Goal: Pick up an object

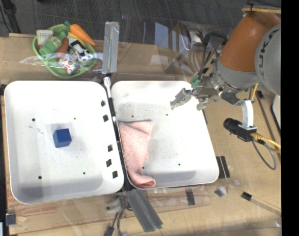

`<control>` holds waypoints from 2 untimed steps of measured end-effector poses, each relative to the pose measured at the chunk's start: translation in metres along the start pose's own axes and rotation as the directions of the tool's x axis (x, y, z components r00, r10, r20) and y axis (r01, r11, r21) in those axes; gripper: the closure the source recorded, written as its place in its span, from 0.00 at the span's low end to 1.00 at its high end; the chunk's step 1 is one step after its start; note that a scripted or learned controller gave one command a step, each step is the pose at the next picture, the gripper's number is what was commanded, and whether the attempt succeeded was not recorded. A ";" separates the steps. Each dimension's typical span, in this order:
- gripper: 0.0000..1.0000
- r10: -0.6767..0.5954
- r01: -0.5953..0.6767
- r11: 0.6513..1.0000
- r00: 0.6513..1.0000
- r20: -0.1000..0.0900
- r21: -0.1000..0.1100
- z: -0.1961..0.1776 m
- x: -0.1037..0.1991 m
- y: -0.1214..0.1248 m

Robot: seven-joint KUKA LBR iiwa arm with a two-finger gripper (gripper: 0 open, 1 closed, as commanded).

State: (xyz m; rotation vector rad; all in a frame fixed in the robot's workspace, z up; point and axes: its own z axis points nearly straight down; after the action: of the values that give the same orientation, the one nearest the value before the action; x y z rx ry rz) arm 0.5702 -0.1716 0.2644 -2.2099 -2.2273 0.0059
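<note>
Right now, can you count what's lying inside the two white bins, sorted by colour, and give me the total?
Blue: 1, the blue cube in the left bin.
Pink: 1, the pink cloth along the right bin's left side.
Total: 2.

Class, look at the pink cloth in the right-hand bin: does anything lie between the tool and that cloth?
Nothing visible does. The tool hangs over the upper part of the right bin, and the pink cloth lies against that bin's left wall, with bare white floor between them. The blue cube sits apart in the left bin.
</note>
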 end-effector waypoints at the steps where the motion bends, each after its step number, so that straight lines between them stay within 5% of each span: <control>1: 0.00 -0.070 0.070 0.998 0.998 0.000 0.002 0.118 0.065 0.019; 2: 0.00 -0.125 0.125 0.992 0.992 0.001 -0.007 0.171 0.063 0.002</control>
State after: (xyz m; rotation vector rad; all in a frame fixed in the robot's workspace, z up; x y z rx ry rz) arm 0.5705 -0.1084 0.0935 -2.0697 -2.3648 -0.0021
